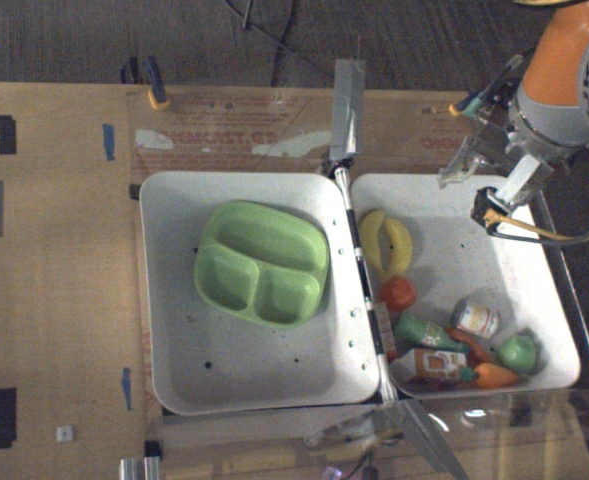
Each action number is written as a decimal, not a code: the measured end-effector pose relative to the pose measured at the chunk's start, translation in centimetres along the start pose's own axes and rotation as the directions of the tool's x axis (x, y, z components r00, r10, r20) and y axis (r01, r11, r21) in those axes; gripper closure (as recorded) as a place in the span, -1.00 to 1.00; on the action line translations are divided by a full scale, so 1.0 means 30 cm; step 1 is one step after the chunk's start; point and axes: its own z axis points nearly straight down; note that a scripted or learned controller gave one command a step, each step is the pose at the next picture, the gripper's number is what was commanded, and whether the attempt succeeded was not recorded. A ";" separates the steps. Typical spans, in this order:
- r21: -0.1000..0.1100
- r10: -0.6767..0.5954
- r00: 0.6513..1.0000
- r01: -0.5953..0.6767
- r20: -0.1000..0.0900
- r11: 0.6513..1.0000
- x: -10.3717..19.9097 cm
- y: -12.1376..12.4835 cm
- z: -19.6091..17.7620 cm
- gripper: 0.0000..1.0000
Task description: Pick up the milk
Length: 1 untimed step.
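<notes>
The milk is a small carton with a red and white label. It lies on its side at the front of the right bin, wedged between a green bottle and a carrot. My gripper hangs over the bin's back right corner, well behind the milk. Its fingers are open with nothing between them. The grey arm with its orange band comes in from the upper right.
The right bin also holds a banana, a tomato, a small can and a green apple. A green divided plate lies in the left bin. A cable loops off the gripper.
</notes>
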 end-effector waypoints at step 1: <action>0.004 -0.135 0.991 0.135 0.000 0.991 -0.126 -0.086 0.168 -1.00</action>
